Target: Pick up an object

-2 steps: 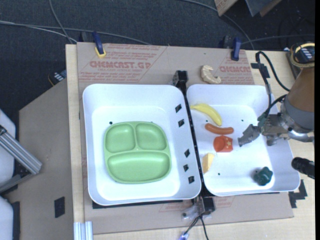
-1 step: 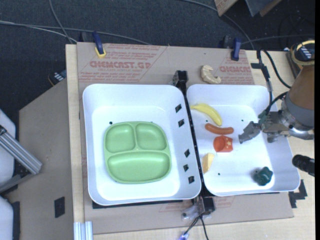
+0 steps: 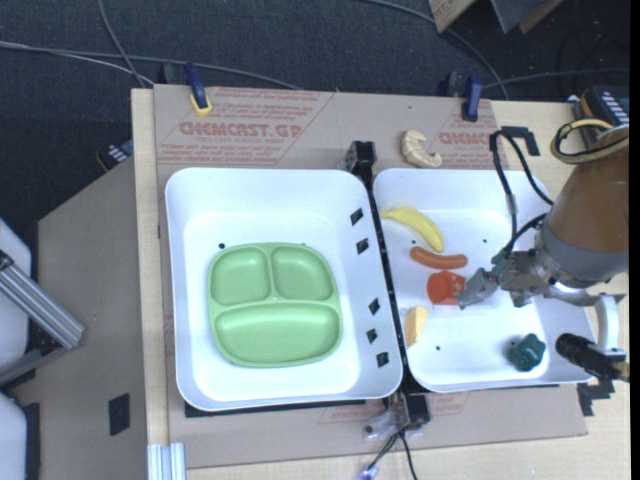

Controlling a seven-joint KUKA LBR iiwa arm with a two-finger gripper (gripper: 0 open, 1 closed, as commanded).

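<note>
Fingers (image 3: 470, 295), spread state unclear, hover at a red round toy (image 3: 443, 287) in the right white bin (image 3: 470, 371), beside yellow banana (image 3: 416, 225) and sausage (image 3: 438, 259). Left bin (image 3: 190, 268) holds a green divided plate (image 3: 274, 304).

Red toy tomato (image 3: 443, 287) — right bin, below sausage (image 3: 438, 259)

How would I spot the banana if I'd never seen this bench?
Look in the right-hand bin, the one the arm reaches into. Near its upper left lies the banana, just above an orange sausage. It is the bin's one bright yellow, curved piece.
</note>
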